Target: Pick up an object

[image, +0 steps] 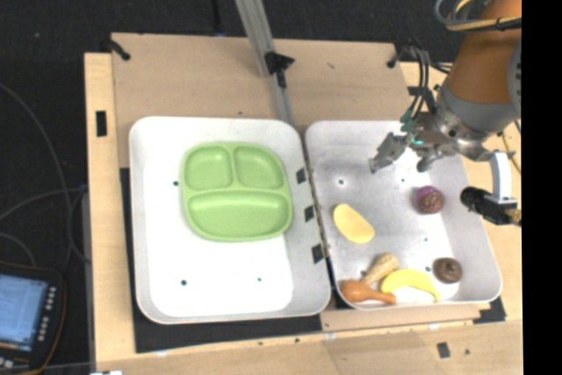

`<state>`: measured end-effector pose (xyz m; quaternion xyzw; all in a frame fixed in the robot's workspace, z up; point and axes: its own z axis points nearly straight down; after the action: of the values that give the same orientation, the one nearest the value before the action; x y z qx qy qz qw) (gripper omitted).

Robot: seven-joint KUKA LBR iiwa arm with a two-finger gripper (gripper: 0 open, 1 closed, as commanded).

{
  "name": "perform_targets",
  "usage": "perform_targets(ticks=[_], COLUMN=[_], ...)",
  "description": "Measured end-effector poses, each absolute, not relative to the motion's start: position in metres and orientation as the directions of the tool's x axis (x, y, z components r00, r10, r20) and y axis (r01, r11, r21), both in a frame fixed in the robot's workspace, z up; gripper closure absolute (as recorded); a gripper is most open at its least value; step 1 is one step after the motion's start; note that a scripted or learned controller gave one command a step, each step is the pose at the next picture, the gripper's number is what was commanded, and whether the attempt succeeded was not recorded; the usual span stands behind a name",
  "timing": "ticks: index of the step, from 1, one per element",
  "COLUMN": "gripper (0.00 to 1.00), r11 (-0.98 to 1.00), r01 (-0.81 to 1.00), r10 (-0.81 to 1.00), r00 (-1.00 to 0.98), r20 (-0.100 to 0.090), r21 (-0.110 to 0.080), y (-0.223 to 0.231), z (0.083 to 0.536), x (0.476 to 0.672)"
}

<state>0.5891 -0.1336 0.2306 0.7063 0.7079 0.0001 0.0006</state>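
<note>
My gripper point(406, 158) hangs over the back part of the right bin point(351, 145), its two fingers spread open with nothing between them. Below it in that bin lie a yellow oval piece point(353, 224), a purple round item point(429, 200), a brown doughnut-like item point(447, 270), a yellow banana point(409, 283), a tan piece point(382, 267) and an orange carrot point(367, 293). The purple item is the closest, just to the front right of the fingers.
The left bin point(158, 277) holds a green divided plate point(237, 191). A slanted metal pole point(255, 13) rises behind the bins. A tablet point(26, 312) lies off the bench at the lower left.
</note>
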Motion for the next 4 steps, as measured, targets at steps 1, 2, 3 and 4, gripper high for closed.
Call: perform_targets(ticks=[1,2,3,4], gripper=[0.00,0.00,0.00,0.00], r11=[0.001,0.003,-0.001,-0.003], r01=[1.000,1.000,1.000,1.000], r10=[1.000,1.000,1.000,1.000], r00=[-0.001,-0.003,0.001,0.003], r20=[0.000,-0.001,-0.001,-0.002], r21=[0.001,-0.004,-0.005,-0.001], y=[-0.134,-0.128,-0.127,-0.128], z=[0.231,0.174,0.110,0.101], x=[0.589,0.595,0.595,0.595])
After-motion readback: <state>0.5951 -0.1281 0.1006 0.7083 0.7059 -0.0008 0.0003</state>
